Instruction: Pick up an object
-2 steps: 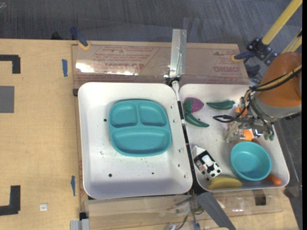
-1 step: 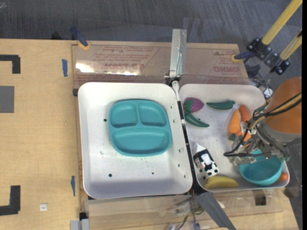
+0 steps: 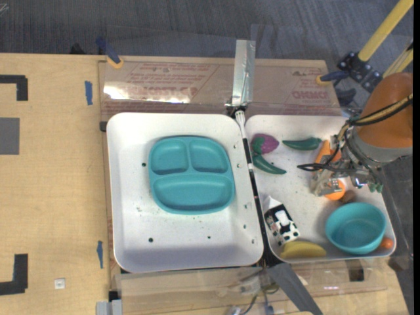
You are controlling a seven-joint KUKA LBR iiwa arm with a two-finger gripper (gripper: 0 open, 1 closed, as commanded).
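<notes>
My gripper (image 3: 336, 176) hung low in the right bin (image 3: 295, 125), right over an orange toy (image 3: 335, 188); its grip, I couldn't tell.

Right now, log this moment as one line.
end effector: over right bin, among orange toys | grasp: unclear | teal bowl: front right corner | divided teal plate: left bin

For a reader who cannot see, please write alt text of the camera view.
The claw hangs low in the right bin among small toys, near a teal bowl. A teal divided plate lies in the left bin.
</notes>
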